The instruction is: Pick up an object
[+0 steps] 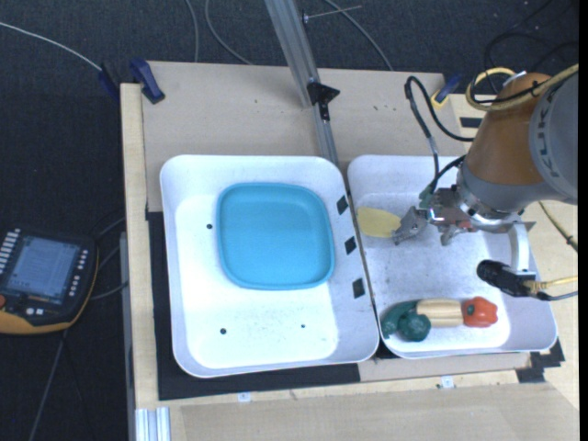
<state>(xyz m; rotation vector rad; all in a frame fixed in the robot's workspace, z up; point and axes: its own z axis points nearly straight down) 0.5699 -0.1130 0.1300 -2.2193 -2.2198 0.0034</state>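
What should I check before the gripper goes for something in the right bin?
1. Gripper above right bin: ok.
2. Something between its fingers: cannot tell.
3. Nearest target, yellow piece, beside the gripper and unobstructed: ok.
4. Green, tan and red toy sits against the bin's near wall, awkward to grasp: not ok.
5. Black cable off the bin floor: ok.
6. Blue plate lies in left bin, out of the way: ok.

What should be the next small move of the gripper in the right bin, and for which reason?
Probably a short shift toward the yellow piece, then down. The gripper sits in the right bin just beside it with nothing between its open fingers, and that piece lies nearer than the toys at the bin's front edge.
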